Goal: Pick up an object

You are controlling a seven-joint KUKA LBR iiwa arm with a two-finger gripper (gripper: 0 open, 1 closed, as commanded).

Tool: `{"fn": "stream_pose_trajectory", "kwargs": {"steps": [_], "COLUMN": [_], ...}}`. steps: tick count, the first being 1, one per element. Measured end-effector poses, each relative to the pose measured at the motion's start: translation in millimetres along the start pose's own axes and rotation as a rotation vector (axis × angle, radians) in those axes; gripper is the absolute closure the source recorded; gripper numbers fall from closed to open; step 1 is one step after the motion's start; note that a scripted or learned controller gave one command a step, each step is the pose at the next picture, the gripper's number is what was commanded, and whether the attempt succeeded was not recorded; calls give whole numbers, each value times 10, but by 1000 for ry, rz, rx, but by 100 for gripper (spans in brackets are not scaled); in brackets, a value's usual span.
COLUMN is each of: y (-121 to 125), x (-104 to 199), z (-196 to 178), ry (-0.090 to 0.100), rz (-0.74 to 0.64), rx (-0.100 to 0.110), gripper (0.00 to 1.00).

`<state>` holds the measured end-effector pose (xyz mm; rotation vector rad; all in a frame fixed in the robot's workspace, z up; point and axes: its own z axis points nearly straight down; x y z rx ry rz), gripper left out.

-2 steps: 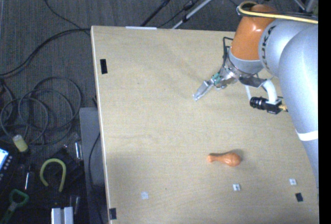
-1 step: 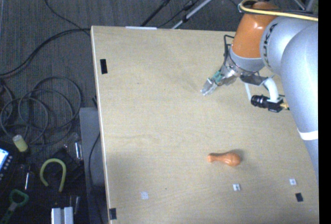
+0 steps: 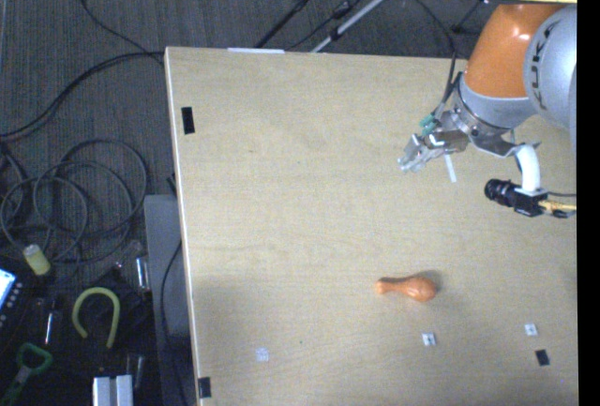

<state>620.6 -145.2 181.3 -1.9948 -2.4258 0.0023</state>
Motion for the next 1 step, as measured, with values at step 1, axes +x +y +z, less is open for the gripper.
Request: {"fn": "stream_pose_trajectory", "kwargs": {"steps": [1], "y": [438], "x": [-253], "z": [45], "ry": [-3], "rz": [-289], "rx": [-1], "gripper": [100]}}
